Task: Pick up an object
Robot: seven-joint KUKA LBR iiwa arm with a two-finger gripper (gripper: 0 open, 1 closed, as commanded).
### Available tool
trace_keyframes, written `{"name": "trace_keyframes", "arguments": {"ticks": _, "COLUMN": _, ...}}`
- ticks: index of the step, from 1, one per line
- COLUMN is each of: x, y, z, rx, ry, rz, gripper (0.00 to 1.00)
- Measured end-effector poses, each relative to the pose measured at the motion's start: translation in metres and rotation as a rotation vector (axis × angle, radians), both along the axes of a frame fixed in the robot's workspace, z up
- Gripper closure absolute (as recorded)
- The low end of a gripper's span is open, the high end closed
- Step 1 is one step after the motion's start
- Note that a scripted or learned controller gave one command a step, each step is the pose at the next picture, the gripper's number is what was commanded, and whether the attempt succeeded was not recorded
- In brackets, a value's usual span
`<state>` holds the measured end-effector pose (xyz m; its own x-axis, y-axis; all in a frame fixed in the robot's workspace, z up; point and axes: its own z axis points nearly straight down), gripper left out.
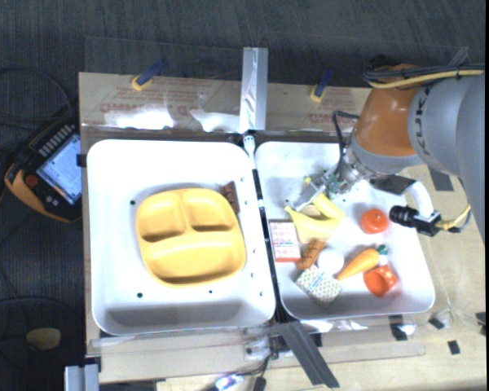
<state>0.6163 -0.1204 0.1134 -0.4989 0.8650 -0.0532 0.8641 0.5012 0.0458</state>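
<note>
Banana: the yellow banana (314,218) in the right bin (416,300) is the thing I judge nearest the hand (330,184); it sits in the upper left part of that bin, just below and left of the hand's tip.
Long axis: it runs on a slant from lower left to upper right, so I would need the hand turned across that line.
Hand: down inside the right bin at the banana's upper end; I cannot tell from this view whether it is wide, narrow, or holding anything.
Arm: the single grey arm (440,129) with its orange band comes in from the right, over the bin's top edge.
Neighbours: a carrot (359,262), a red tomato (373,219), a red pepper (381,279), a patterned block (318,284) and a small card (283,240) lie close by, the card touching the bin's left wall.
Left bin (106,300): it holds a yellow divided tray (191,233), well apart from the hand.
Writing: pale red print on the cardboard (147,104) behind the bins and print on the card, both too blurred to read.
Surface: a handheld controller (53,173) with a lit screen lies off the left side.
</note>
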Motion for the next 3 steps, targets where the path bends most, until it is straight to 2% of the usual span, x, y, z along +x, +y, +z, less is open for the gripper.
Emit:
{"name": "trace_keyframes", "arguments": {"ticks": 1, "x": -0.013, "y": 0.000, "z": 0.000, "rx": -0.011, "ry": 0.000, "rz": 0.173, "gripper": 0.00}}
{"name": "trace_keyframes", "arguments": {"ticks": 2, "x": 0.007, "y": -0.009, "z": -0.001, "rx": 0.003, "ry": 0.011, "rz": 0.180, "gripper": 0.00}}
{"name": "trace_keyframes", "arguments": {"ticks": 3, "x": 0.003, "y": -0.007, "z": -0.001, "rx": 0.027, "ry": 0.007, "rz": -0.132, "gripper": 0.00}}
